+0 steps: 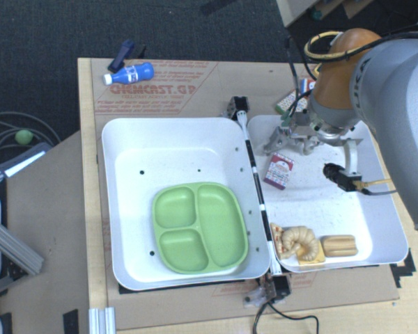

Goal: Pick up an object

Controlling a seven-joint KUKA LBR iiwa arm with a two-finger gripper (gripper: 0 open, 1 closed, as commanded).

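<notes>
Landmark: maroon packet (pixel 279 170), which lay flat on the floor of the right bin (pixel 320 200), close to its left wall.
Gripper (pixel 292 145): hung just beyond the packet, toward the bin's far wall, apart from it; grip state could not be told.
Curled pastry (pixel 296 241): nearer the camera than the packet, at the bin's front edge.
Tan bun (pixel 338 245): just right of the pastry.
Green divided plate (pixel 198 227): left of the packet, in the left bin (pixel 167 152).
Blue-and-white bottle (pixel 129 74): well beyond and left of the packet, on the bench (pixel 160 92).
</notes>
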